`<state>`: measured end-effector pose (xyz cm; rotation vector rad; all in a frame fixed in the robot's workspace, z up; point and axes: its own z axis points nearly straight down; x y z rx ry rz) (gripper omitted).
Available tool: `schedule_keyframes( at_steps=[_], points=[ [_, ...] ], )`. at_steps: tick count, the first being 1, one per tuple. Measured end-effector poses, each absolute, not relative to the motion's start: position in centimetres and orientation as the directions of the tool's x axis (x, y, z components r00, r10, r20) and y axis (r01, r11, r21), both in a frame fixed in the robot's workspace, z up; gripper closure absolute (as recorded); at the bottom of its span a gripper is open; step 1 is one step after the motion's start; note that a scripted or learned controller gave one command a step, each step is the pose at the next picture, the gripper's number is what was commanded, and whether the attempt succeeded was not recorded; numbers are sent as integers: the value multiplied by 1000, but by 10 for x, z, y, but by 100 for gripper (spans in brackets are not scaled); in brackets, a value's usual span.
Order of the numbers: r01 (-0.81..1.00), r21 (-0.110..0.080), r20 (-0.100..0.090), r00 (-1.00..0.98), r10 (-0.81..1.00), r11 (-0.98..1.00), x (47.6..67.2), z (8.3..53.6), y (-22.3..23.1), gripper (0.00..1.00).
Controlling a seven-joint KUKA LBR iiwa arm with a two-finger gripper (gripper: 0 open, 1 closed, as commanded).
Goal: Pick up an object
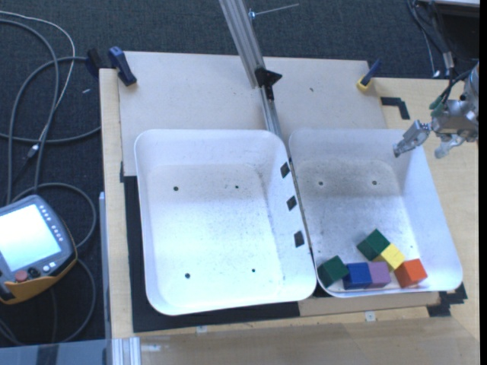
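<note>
The gripper [426, 144] is at the right edge of the view, above the far right rim of the right bin [426, 196], and its two fingers stand wide apart with nothing between them. One fingertip [402, 147] points down toward the bin's far right corner. The blocks lie together in the near right corner of this bin, well apart from the gripper. A dark green block [373, 244] is the farthest of the group, and just beside it is a yellow block [393, 256]. An orange block [411, 272] lies nearest to the right wall. In front stand in a row a second green block [332, 269], a blue block [357, 275] and a purple block [379, 273], touching each other. The left bin [152, 173] stands just beside the right one.
</note>
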<state>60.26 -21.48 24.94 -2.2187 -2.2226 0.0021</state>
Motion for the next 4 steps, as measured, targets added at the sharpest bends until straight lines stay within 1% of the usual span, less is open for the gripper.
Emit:
schedule_keyframes(
  at_steps=[1,2,3,4],
  points=[
    [1000,-10,5,0,1000,1,548,95,-186,0],
    [1000,-5,4,-1,1000,1,511,99,-158,0],
    [1000,1,1,-1,1000,1,480,100,-131,0],
    [1000,5,0,-1,1000,1,482,110,-132,100]
  ],
)
